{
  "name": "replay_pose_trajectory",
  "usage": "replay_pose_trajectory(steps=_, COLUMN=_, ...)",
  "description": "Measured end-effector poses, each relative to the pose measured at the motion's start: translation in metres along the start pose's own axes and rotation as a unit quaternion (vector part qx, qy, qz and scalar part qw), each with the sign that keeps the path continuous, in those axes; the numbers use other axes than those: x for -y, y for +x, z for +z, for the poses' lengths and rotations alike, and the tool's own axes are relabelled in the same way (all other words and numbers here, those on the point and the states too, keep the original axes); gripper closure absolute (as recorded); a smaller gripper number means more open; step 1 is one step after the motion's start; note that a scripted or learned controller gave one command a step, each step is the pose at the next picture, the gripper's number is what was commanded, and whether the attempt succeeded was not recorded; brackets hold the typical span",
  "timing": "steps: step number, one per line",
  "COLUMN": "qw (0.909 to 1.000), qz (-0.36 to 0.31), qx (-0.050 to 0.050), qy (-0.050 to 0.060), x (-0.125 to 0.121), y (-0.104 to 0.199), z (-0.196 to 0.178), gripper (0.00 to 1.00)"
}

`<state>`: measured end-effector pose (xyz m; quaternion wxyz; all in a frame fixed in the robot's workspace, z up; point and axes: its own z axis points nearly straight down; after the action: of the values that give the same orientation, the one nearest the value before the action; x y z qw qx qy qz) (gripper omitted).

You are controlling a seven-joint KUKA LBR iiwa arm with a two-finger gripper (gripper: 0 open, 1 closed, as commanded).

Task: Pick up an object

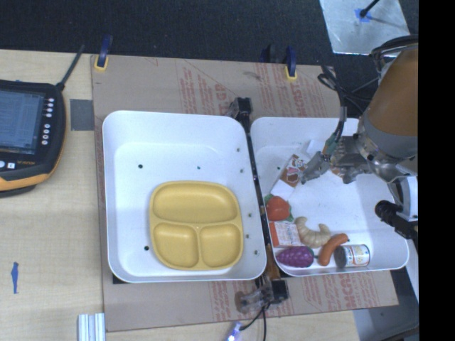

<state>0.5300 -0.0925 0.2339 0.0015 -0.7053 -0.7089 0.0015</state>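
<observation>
The right bin [370,212] holds the things to pick from, and most of them sit in a little crowd near its front left corner. There is a red tomato [278,207], a small flat red pack [283,234], a purple toy like a bunch of grapes [294,256], a pale knobbly piece like ginger [313,231], an orange sausage [333,248] and a small can [353,255] lying on its side. One more small packet [293,170] lies apart, higher up in the bin. The gripper [313,170] is in this bin too, just beside that packet, with its tips pointing left. I cannot tell if the fingers are apart or together, because they look small and dark against the bin. Nothing seems to be held. The grey arm [387,119] with its orange band comes in from the right. The packet looks like the nearest thing to grab. To do it well, the gripper should go straight above the packet, drop low, and close on its short sides so it does not slide away. The packet looks flat, so it may be hard to pinch. The things in the corner touch each other, so a grab there could bump a neighbour. The left bin [128,155] holds a yellow tray [197,224] with three parts. Both bins sit on a brown board [178,84] on the table [43,261], and a tablet with an orange edge [28,133] lies far to the left.
</observation>
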Motion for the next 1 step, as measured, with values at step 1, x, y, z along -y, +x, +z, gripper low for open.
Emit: replay_pose_trajectory(steps=1, qw=1.0000, qz=0.000, qx=0.000, qy=0.001, x=-0.0317, y=-0.0429, z=0.1001, gripper=0.00)
